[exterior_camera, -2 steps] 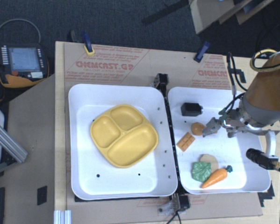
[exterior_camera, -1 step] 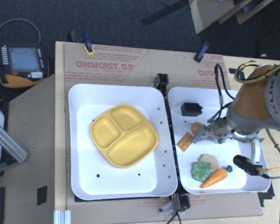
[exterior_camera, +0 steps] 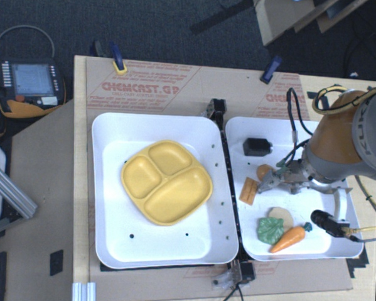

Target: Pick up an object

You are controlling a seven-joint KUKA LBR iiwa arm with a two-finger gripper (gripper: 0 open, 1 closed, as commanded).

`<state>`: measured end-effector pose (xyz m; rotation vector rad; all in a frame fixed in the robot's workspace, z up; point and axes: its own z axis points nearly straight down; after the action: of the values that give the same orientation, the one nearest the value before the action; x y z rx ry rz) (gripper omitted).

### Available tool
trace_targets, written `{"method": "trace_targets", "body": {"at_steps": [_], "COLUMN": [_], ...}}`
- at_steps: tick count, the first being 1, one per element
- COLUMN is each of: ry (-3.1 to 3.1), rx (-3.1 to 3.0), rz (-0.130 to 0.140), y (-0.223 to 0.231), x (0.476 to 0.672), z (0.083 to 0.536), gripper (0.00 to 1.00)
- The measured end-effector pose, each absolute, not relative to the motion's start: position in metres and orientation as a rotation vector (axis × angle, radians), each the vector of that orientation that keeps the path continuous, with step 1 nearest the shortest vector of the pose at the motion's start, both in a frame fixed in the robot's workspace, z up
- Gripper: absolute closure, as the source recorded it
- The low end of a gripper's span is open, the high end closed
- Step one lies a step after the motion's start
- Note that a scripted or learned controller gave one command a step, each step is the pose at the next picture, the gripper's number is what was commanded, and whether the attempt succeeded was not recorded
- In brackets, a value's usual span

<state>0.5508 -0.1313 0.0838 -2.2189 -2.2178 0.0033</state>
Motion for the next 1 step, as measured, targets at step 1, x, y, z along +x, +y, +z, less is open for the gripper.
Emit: {"method": "trace_targets", "body": {"at_steps": [1], "ry": [-2.22], "rx": [-2.222], "rz": [0.0], "y": [-0.1313], "x": [0.5517], "z": [0.0952], "gripper": [1.0]}}
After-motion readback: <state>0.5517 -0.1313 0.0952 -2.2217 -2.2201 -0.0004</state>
